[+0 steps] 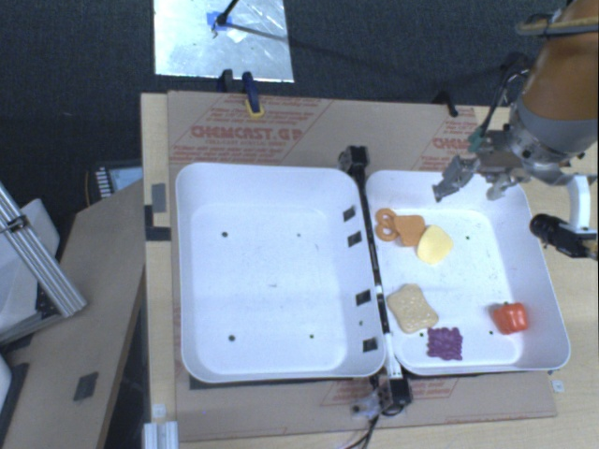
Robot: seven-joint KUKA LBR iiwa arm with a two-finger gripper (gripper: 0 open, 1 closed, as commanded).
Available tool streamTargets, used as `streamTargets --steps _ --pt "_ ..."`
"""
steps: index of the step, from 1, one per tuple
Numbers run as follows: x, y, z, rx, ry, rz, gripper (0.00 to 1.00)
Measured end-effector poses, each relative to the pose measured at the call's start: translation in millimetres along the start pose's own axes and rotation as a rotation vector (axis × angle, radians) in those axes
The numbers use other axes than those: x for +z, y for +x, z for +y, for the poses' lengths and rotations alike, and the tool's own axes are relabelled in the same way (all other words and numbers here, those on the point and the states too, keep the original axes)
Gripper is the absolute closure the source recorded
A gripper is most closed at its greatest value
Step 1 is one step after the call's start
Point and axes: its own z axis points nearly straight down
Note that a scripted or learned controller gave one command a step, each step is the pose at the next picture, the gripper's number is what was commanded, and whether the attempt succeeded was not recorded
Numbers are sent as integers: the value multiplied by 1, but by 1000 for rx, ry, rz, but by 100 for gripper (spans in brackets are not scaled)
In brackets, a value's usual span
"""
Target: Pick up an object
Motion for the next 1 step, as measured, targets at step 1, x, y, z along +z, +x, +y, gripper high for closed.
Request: streamTargets --steps 1 --pt "-11 0 1 -2 -3 0 100"
